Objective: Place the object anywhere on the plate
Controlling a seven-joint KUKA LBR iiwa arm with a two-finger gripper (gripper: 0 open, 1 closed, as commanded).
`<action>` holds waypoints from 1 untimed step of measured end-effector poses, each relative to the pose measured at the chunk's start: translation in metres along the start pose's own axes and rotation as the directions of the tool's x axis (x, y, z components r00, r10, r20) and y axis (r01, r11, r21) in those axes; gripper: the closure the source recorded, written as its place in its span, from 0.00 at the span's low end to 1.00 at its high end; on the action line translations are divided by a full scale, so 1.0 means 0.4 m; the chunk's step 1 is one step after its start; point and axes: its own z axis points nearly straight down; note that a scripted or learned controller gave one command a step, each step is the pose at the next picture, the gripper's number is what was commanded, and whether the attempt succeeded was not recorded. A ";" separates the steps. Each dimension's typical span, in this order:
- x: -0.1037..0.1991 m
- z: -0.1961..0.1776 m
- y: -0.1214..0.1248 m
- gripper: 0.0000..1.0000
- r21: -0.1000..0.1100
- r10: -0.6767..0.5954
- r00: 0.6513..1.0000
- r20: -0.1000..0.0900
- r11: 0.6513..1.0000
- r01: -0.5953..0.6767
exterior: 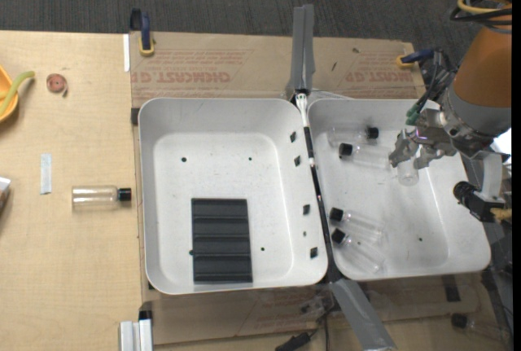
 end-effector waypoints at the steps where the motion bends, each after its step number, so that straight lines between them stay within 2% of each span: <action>1: 0.000 0.000 0.000 0.00 0.000 0.000 1.000 0.000 1.000 0.000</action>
